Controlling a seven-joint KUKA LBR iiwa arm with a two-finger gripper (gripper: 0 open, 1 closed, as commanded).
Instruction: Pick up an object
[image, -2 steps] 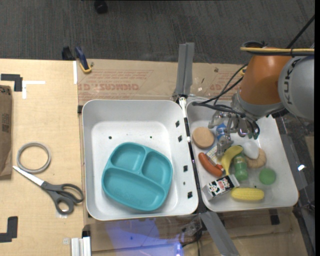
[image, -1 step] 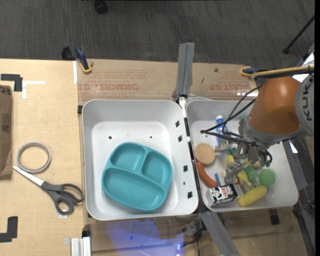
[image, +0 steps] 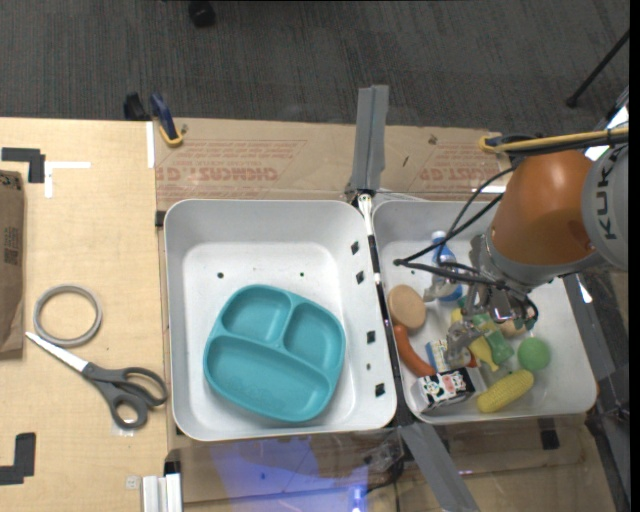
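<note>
On the bench at far left lie a roll of tape and a pair of scissors, well apart from the work. The left bin holds a teal divided plate lying flat. The right bin holds the candidate objects, crowded toward its near half: a tan egg-shaped piece, a red sausage-like piece just below it, a black-and-white carton, a yellow corn cob and a green ball. The gripper is down among this clutter, between the egg-shaped piece and the green ball; whether it is released or clenched cannot be told, as cables and toys mask its tip. In my judgement, the step in hand is settling on one object. Done well, the closure should centre on a single item, clear of its neighbours, and the lift should go straight up so nothing drags against the bin wall.
</note>
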